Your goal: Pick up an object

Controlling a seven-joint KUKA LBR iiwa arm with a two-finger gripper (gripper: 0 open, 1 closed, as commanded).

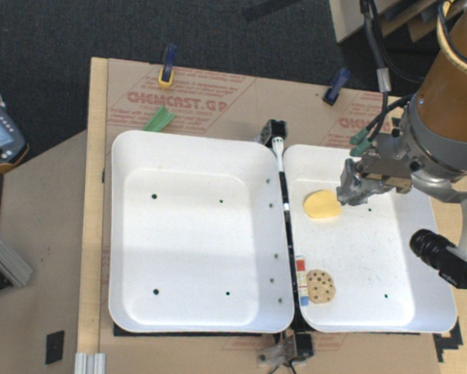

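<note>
Brown bench board point(225, 99) bears two white bins: left point(132, 213), right point(403, 305), touching.

The arm point(465, 89) is cut off by the top and right edges. Its gripper point(354, 194) overlaps the yellow object's point(322, 205) right end (contact unclear). The cookie's point(320, 287) markings are too small to read.

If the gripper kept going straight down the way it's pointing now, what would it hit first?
Probably the yellow object: the gripper points down into the right bin at that object's right edge. Depth is hard to judge from this slant, so it might instead meet the bin floor just beside it.
</note>
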